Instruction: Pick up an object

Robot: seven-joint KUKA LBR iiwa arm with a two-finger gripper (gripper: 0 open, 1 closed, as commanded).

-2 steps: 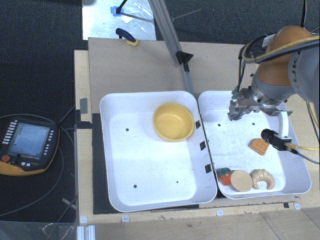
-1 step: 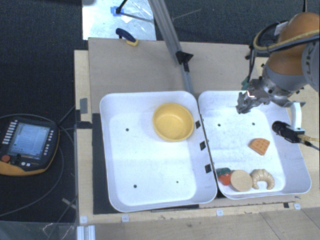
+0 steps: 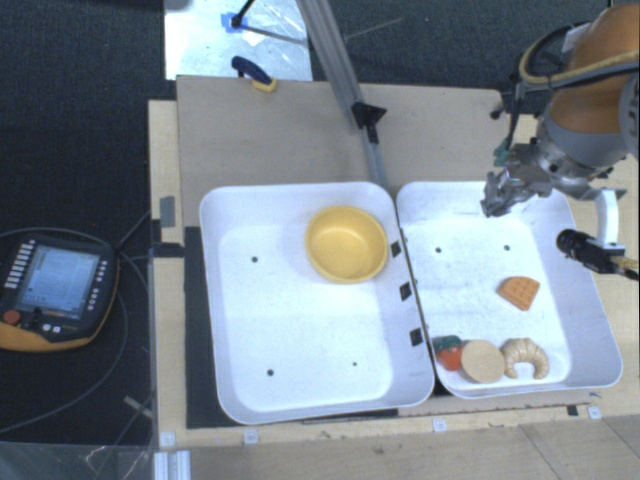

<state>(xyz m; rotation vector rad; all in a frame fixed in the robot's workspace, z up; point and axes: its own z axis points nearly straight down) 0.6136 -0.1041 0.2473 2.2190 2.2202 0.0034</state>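
White bins side by side on the desk (image 3: pixel 280 133): the left bin (image 3: pixel 235 368) with a yellow bowl (image 3: pixel 346 244), the right bin (image 3: pixel 592 340) with four small things.

Approach step, by the look of it, with nothing lifted yet. Hand (image 3: pixel 496 204) hanging over the far part of the right bin, above bare floor and well apart from everything in it. Open or closed: cannot tell, being too dark and small against the wrist. Nothing seen in its hold.

No particular target named in the task. Nearest the hand: an orange wedge (image 3: pixel 519 292), alone in mid-bin and free on every side, so probably the easiest pick. Along the near wall: a croissant (image 3: pixel 526 357) touching a round tan disc (image 3: pixel 482 361), with a red and green piece (image 3: pixel 447 349) just beside the disc. Crowded there, and likely to get nudged.

Next move calls for travel toward the near side until centred over the wedge, then a straight descent around it.

Hard to make out: the red and green piece, partly behind the disc, perhaps a toy tomato. Arm (image 3: pixel 600 88) cut off at the right edge. Height of the hand above the bin floor not readable from this slant.
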